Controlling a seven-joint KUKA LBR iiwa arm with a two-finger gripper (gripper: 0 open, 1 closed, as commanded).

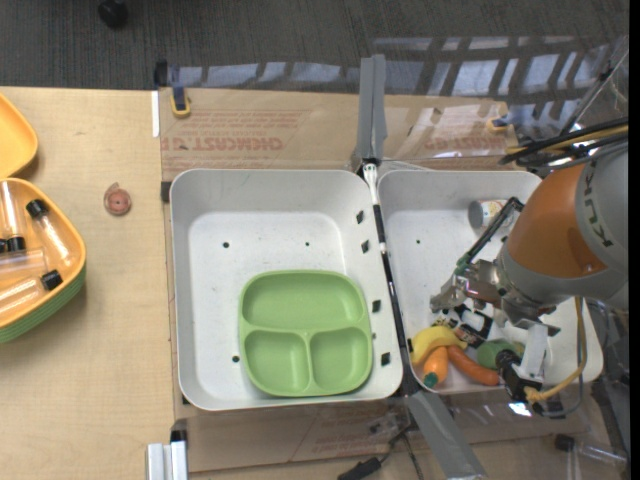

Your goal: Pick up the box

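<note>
The end effector hangs low in the right bin, over the pile at its near end; whether it is wide, narrow or holding anything cannot be told, because the wrist and cabling cover it from above. Just beneath and beside it lies a dark, printed object that may be the box, though it is too hidden to name with confidence; nothing can be seen gripped. Just nearer the camera from there sit a banana, a carrot and a green piece, all packed close and touching. Farther away from the end effector, toward the back of the same bin, a small pale cylinder lies alone. Beyond the divider, in the left bin, rests a green divided plate, well apart from the work; farther still, on the table, stand yellow trays with vials.

Judged from this, the step in hand is settling onto the box amid clutter; doing it well calls for a straight descent centred on the box, across its narrower sides, clear of the banana; then a vertical lift, slow enough that neighbours fall away.
</note>
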